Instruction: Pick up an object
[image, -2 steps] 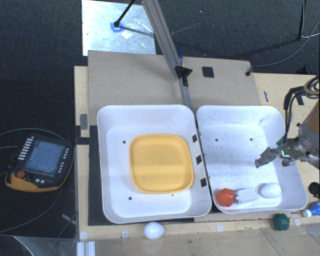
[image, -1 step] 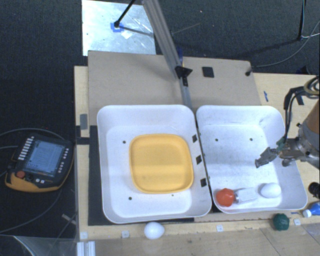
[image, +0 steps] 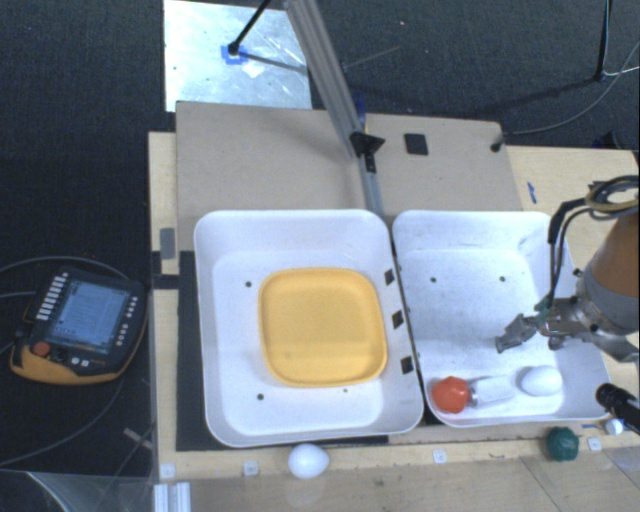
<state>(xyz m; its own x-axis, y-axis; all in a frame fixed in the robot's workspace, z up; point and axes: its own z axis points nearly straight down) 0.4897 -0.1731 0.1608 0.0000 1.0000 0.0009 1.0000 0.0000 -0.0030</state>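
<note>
My gripper (image: 508, 337) hangs over the right bin (image: 470, 250), near its right side, with the fingers pointing left. They stand slightly apart and nothing is between them. Below it, along the bin's front wall, lie a red-orange ball with a white stub (image: 452, 393) and a white egg-shaped object (image: 541, 381). Both lie apart from the gripper. A yellow square plate (image: 323, 326) lies flat in the middle of the left bin (image: 225, 300).
A white egg shape (image: 308, 460) rests on the bench in front of the left bin. A green ball (image: 561, 443) sits outside the right bin's front corner. A teach pendant (image: 78, 321) lies on the floor at far left. A slanted metal pole (image: 340, 90) rises behind the bins.
</note>
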